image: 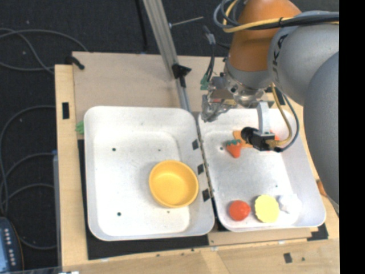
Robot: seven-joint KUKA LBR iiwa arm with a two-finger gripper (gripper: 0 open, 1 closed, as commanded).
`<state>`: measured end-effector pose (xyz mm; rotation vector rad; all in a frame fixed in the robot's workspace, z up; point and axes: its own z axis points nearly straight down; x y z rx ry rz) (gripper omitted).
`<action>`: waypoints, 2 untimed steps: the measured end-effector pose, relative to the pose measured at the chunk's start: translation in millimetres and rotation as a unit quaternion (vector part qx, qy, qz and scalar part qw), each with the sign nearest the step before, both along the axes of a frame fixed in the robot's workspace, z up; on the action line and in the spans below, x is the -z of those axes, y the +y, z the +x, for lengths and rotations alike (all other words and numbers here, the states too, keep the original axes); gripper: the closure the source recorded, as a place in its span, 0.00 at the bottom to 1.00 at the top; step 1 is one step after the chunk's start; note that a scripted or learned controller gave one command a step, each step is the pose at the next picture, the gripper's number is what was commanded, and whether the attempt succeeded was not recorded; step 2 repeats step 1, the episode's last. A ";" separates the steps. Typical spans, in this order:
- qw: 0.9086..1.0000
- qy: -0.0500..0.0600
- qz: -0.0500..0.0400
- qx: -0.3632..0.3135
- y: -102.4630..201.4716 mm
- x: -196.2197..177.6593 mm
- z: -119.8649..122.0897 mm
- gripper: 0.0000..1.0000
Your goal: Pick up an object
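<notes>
The nearest thing to pick is a small orange-red piece [234, 149], lying in the far half of the right bin [256, 176], a little left of that bin's middle. The gripper [210, 112] hangs farther back and to the left of it, over the bin's far left corner, just beside the seam where the two bins meet. It is apart from the piece and nothing can be seen in it. Whether the claw is released or clenched cannot be told from this angle, since the wrist body covers it from above.

Along the near edge of the same bin sit three more things in a row: a red ball [239, 210] on the left, a yellow disc [266, 208] just beside it, and a pale white lump [288, 203] on the disc's right, close to the near right corner.

The arm [308, 50] comes in from the far right, its grey link wide across the upper right, bending down through the orange band [259, 16] so that the wrist points steeply down at the bin.

The left bin [125, 147] holds a yellow bowl [173, 184], upright, near its right wall and toward the near side. Both bins rest on a tan bench [125, 79]. A slanted metal post [162, 33] rises from behind the bins' seam toward the far left.
</notes>
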<state>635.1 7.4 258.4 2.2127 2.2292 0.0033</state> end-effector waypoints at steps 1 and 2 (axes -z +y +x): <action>1.000 0.000 -0.001 0.001 40.7 11.2 9.3 1.00; 1.000 0.000 -0.001 0.001 40.7 11.2 9.3 1.00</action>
